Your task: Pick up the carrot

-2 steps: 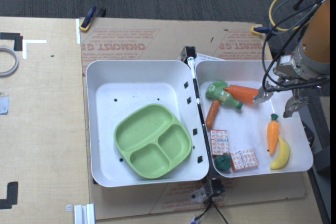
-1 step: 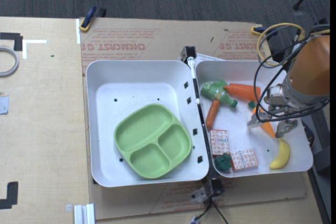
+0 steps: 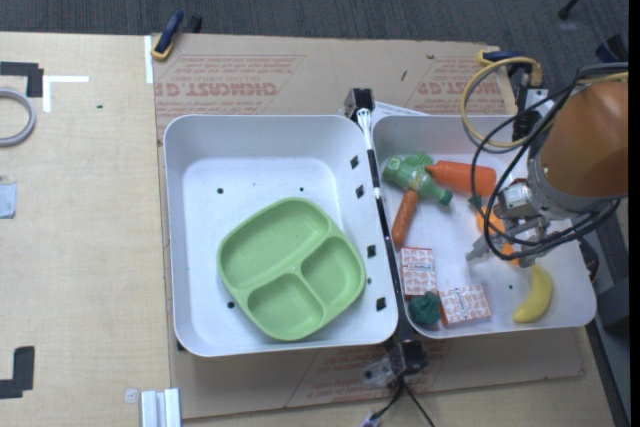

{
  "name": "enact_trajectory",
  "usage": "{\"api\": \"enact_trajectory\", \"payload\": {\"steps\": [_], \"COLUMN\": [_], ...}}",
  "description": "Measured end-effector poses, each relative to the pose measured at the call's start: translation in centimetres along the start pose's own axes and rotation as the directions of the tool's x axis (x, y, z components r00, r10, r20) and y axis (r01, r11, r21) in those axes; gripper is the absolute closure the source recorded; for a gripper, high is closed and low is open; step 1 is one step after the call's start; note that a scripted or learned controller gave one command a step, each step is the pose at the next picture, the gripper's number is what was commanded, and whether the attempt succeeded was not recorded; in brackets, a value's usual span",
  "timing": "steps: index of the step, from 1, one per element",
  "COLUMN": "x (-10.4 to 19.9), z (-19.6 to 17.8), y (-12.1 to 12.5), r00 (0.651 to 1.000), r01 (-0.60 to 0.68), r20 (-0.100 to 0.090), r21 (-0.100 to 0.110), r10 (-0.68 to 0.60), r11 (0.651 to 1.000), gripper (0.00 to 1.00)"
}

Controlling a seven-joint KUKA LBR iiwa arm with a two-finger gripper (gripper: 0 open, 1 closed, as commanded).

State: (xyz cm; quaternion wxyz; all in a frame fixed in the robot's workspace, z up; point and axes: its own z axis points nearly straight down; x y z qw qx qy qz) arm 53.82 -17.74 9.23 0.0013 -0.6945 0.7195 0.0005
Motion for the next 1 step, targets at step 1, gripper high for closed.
{"api": "enact_trajectory", "payload": {"steps": [1], "x": [0.00], "z": [0.00], "y": [0.00], "r00": [1.000], "r01": [0.000], "r20": [0.000], "r21": [0.000], "r10": [0.000], "r11": [1.000], "gripper": [0.00]}}
